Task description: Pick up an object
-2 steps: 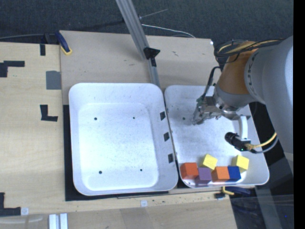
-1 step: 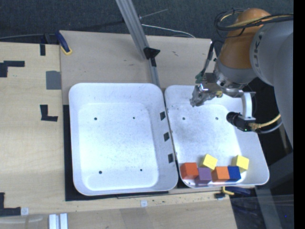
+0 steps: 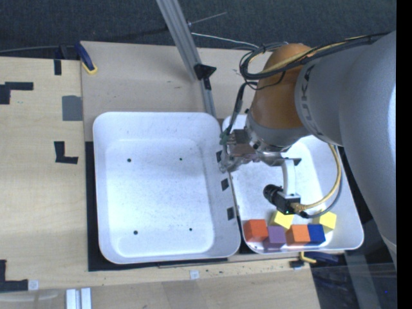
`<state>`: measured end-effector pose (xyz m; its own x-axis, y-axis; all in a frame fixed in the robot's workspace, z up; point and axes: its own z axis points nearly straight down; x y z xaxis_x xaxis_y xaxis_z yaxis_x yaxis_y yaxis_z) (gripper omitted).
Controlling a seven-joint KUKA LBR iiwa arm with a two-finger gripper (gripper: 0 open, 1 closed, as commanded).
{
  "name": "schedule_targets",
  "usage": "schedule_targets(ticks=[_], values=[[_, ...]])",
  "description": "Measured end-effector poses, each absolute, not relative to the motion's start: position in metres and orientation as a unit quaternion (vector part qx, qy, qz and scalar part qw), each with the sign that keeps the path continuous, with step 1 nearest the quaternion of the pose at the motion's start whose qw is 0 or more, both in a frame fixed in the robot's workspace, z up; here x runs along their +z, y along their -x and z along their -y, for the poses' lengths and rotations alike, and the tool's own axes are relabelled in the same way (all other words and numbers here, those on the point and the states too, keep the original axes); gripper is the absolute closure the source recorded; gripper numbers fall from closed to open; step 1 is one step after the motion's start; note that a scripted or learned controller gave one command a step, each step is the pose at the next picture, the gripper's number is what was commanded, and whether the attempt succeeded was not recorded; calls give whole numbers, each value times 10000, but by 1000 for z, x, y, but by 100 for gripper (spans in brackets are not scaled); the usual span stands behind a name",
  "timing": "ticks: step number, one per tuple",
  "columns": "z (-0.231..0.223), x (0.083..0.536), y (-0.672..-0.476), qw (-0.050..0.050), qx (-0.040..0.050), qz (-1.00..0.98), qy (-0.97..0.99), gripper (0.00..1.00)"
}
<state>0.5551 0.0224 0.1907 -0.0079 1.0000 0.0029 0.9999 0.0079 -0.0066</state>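
Note:
Several small blocks lie bunched at the near edge of the right bin [image 3: 351, 237]: an orange block [image 3: 255, 229], a purple block [image 3: 277, 236], a yellow block [image 3: 282, 220], a second orange block [image 3: 299, 234], a blue block [image 3: 316, 234] and another yellow block [image 3: 328, 221]. My gripper [image 3: 227, 158] hangs below the orange band of the arm, over the right bin's left rim where the two bins meet. It is well behind the blocks and apart from them. I see no block at its tip.
The left bin [image 3: 154, 185] sits to the left of the gripper. A slanted metal rail [image 3: 183, 40] runs from the top toward the bins' shared edge. A black fitting with a yellow cable [image 3: 278, 197] hangs from the arm just above the blocks.

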Motion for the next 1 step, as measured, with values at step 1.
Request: schedule_targets(ticks=[1], values=[[52,275,-582,-43,-15,7056,7086,100]])
